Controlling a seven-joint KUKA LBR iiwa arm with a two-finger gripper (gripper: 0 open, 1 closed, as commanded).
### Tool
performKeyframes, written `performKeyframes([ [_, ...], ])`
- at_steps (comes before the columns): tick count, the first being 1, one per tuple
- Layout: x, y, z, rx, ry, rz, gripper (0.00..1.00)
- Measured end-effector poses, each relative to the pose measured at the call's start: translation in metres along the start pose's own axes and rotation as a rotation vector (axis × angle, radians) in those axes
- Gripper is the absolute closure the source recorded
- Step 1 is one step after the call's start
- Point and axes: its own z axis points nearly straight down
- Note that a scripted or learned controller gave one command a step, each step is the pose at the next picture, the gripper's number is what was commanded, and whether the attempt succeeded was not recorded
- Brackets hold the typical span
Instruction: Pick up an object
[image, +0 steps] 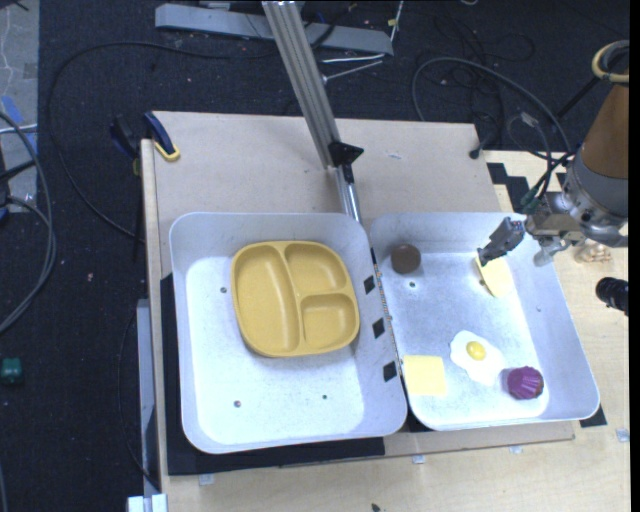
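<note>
Pale yellow wedge (494, 276) sits pinched between the fingertips of my gripper (497, 253) at the upper right of the frame, over the right bin (560, 300). Only its top edge looks caught, so I judge a quick lift could shake it loose.

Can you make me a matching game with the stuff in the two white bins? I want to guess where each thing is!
Things:
1. yellow divided plate
2. brown round thing
3. purple thing
4. fried egg

Places:
A. right bin, near front right corner
B. left bin
C. right bin, back left part
D. right bin, between the yellow square and the purple thing

Pairs: 1-B, 2-C, 3-A, 4-D
</note>
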Motion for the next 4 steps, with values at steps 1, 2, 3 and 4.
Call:
performKeyframes([
  [1,-0.002,0.004,0.044,0.002,0.0,0.002,0.0],
  [2,-0.003,0.008,0.107,0.005,0.001,0.002,0.0],
  [3,0.0,0.015,0.168,0.004,0.001,0.0,0.0],
  [4,0.0,0.016,0.154,-0.001,-0.001,0.002,1.0],
])
